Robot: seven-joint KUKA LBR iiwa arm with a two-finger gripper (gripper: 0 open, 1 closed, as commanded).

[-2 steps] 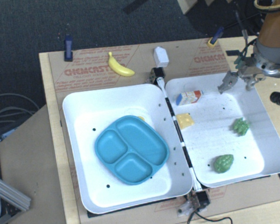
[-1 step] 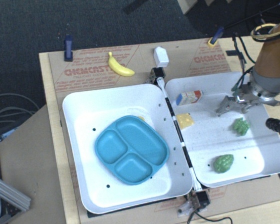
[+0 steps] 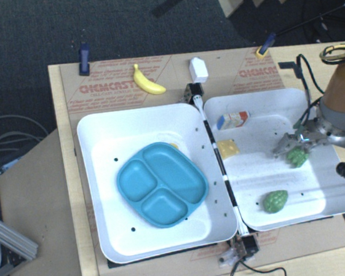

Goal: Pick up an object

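My gripper [image 3: 292,145] reaches into the right bin [image 3: 274,212] from the right, low over a small green leafy object [image 3: 297,158] near the bin's right side. Its fingers spread around the top of that object. A second green object [image 3: 275,200] lies toward the bin's front. A yellow block [image 3: 227,148] sits by the bin's left wall, and a small red, white and blue item [image 3: 232,120] lies at the back left.
The left bin [image 3: 98,136] holds a blue divided plate [image 3: 160,184]. A yellow banana [image 3: 147,81] and a white object [image 3: 199,69] lie on the bench behind the bins. Cables run along the right edge.
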